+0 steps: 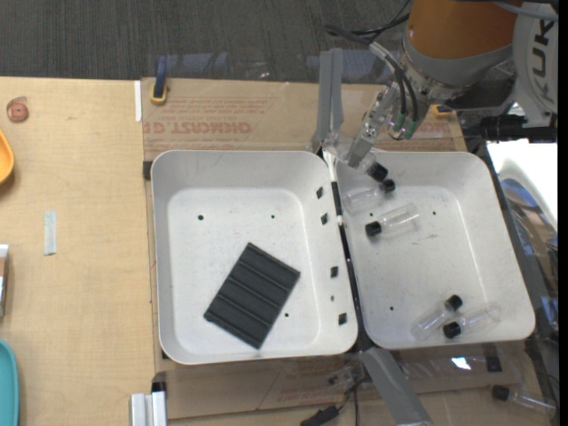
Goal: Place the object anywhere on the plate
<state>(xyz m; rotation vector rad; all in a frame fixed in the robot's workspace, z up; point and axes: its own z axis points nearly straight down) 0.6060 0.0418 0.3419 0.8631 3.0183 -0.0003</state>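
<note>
Gripper hanging over the far left corner of the right bin, and I cannot tell whether it is open or closed.
Arm is reaching in from the upper right with its tip sitting by the wall between the two bins. The closest small clear tube with black caps is lying on the bin floor just beside and below the tip, and I can't confirm it is touching. A second tube is lying a bit further toward the camera from the tool, and two more tubes are resting well away in the near right corner. The dark ribbed plate is lying flat and skewed in the left bin, well apart from the tool and down to its left, carrying nothing.
</note>
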